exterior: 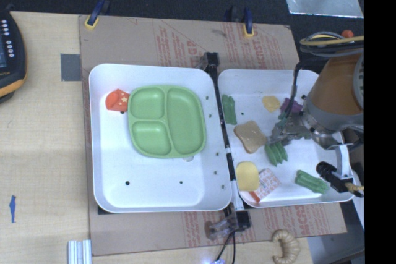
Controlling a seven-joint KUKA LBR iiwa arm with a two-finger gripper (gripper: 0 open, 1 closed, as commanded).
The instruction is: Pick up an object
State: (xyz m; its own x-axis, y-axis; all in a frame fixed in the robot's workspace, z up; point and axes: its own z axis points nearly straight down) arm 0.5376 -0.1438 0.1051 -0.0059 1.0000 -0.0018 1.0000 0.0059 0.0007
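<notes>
My gripper [283, 133] hangs low in the right bin [247, 80], just above a ribbed green piece [276, 153] and right of a tan toast slice [249, 136]. Its tip looks close to or touching the green piece's upper end; I cannot make out contact. Around it lie a long green pod [229, 109], a small yellow chip [270, 102], a yellow block [247, 175], a red-and-white packet [268, 183] and another green piece [311, 181]. Something purple [288, 107] shows beside the wrist.
The left bin [105, 188] holds a green divided plate [167, 121] and a small red item [116, 100] at its upper left. The arm's grey and orange body [334, 93] covers the right bin's far right side. A black clamp [211, 60] sits between the bins.
</notes>
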